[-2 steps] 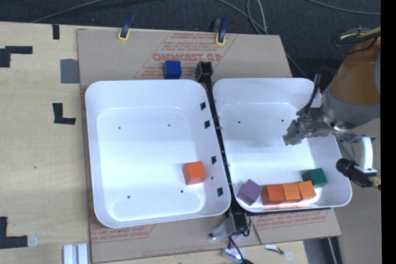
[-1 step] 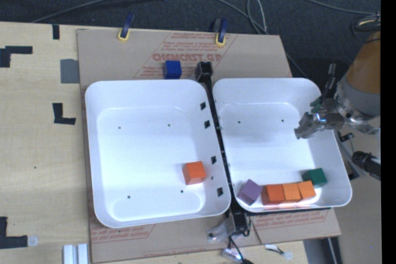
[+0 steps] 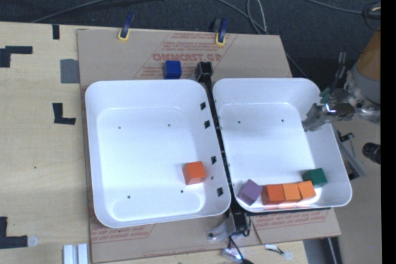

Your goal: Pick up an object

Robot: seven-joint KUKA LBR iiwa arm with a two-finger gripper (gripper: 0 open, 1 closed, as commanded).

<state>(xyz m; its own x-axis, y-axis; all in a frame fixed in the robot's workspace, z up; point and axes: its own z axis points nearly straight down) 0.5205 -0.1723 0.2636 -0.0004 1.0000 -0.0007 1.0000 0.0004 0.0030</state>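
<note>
An orange block (image 3: 194,172) lies alone in the left bin (image 3: 105,133), near its front right corner. Along the front wall of the right bin (image 3: 278,93) sit a purple block (image 3: 249,191), two orange blocks (image 3: 273,194) (image 3: 291,192), a lighter orange block (image 3: 306,190) and a green block (image 3: 316,177). My gripper (image 3: 317,115) hangs at the right bin's right rim, well behind the row of blocks. Nothing shows between its parts.
A blue block (image 3: 172,68) rests on the cardboard behind the left bin. Black clips (image 3: 204,71) join the bins along their shared wall. Cables run over the dark floor at the back. Clamps (image 3: 220,32) hold the cardboard's far edge.
</note>
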